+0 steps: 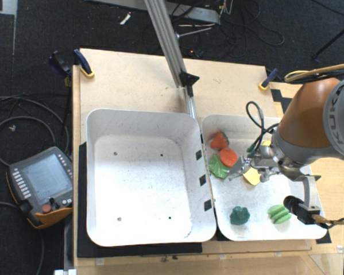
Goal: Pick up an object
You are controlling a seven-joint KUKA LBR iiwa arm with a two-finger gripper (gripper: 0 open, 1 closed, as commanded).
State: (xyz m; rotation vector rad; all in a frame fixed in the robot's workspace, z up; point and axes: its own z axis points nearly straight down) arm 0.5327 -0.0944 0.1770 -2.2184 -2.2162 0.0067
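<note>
My gripper point(246, 167) is low over the middle of the right bin point(305, 234), with the arm reaching in from the right. A yellow object point(252, 178) lies directly under its lower edge, partly hidden by it. To the gripper's left sit a red-orange object point(228, 158) and a green one point(218, 167), close to its tip. Another orange-red object point(219, 140) lies further back. Whether anything sits between the jaws is hidden by the gripper body.
A dark green object point(240, 215) and a light green ridged object point(278, 213) lie near the right bin's front. The left bin point(98, 124) stands beside it. A slanted metal rail point(168, 42) crosses the bench at the back.
</note>
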